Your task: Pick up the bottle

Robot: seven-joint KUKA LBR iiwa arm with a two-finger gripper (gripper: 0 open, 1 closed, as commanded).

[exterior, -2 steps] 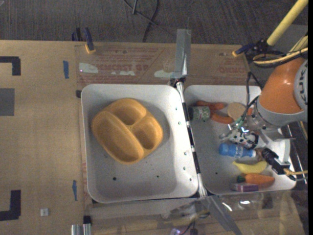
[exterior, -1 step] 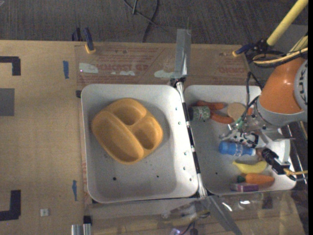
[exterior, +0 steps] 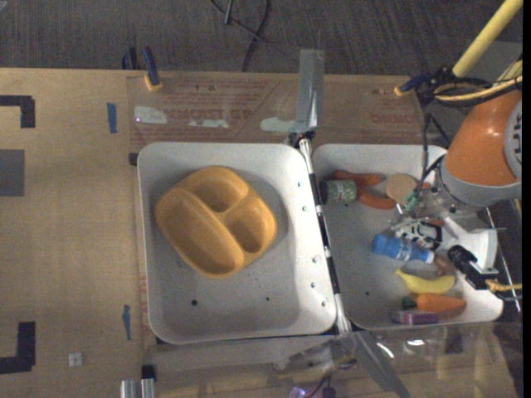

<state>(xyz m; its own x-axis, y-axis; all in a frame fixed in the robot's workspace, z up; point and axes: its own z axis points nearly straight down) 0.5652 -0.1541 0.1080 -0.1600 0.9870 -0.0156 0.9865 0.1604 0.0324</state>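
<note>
In the right bin (exterior: 365,301), the gripper (exterior: 417,232) hovers at the blue bottle (exterior: 398,248), no label legible.

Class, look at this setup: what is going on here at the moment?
A grey and orange robot arm reaches into the right bin, its gripper down over a blue bottle lying among toy food, including a banana and a carrot. The bottle looks not yet lifted. The left bin holds an orange divided plate.
</note>
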